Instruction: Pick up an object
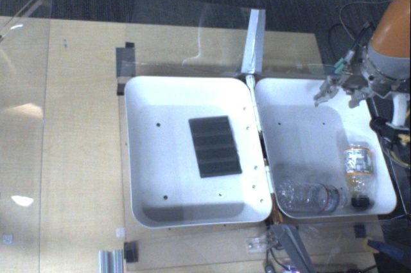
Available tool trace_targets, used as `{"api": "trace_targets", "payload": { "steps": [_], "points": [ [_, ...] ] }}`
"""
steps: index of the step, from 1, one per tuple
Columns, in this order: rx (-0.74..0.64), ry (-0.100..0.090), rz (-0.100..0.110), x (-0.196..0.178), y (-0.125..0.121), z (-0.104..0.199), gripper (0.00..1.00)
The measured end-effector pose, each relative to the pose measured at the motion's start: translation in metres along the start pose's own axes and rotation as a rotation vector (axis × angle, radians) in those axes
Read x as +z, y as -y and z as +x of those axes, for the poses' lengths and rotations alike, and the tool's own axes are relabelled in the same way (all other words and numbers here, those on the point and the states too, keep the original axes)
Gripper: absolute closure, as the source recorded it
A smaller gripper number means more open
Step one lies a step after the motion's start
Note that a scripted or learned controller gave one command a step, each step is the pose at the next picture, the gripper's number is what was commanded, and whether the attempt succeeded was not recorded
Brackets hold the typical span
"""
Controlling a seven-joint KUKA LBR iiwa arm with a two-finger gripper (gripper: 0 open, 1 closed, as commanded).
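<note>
Nearest, along the right bin's front wall, a clear plastic bottle lies on its side, long axis left-right. Just right of it, a small bottle with a dark cap lies front-to-back. Farther back, the gripper hovers above the far-right corner, fingers spread apart, holding nothing. Both bottles lie toward the front from them.

My one camera, fixed above the bench

I look down at a slant on the bench, from some height, so the left bin and right bin both fit; the arm enters from the right.
</note>
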State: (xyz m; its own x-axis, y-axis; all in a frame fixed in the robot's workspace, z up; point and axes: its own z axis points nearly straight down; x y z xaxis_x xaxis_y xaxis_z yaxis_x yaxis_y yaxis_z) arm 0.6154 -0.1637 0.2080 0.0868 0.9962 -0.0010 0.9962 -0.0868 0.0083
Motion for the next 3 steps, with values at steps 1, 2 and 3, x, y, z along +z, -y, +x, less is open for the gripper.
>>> {"api": "trace_targets", "payload": {
  "steps": [1,2,3],
  "points": [
    [-0.029,-0.001,0.004,0.056,0.063,-0.041,0.0],
    [-0.181,0.02,-0.066,0.092,0.091,-0.037,0.0],
    [-0.113,0.011,-0.035,0.061,0.089,-0.049,0.0]
  ]
}}
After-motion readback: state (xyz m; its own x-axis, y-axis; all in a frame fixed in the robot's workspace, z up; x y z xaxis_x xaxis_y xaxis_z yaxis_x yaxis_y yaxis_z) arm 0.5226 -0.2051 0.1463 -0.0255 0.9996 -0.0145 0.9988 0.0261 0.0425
